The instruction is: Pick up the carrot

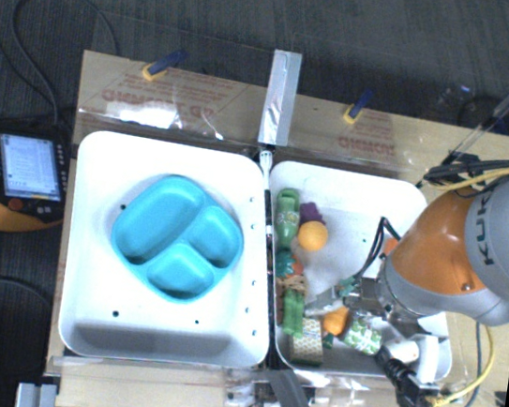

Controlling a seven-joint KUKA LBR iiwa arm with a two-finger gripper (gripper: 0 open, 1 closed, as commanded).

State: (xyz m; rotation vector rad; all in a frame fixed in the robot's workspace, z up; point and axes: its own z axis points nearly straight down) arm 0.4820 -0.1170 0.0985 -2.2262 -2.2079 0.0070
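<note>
White bins sit side by side: the left bin (77, 314) holds just a big blue sectioned tray (178, 236) with plenty of open floor around it, while the right bin (370, 191) has its clutter jammed along the left wall and front. Partial "KU" lettering is readable on the grey arm (506, 235), whose orange band covers the bin's right side. The gripper (353, 307) sits low near the front right, can't tell its finger state, with the orange carrot (335, 322) touching or just beside it, half hidden among green packets.
</note>
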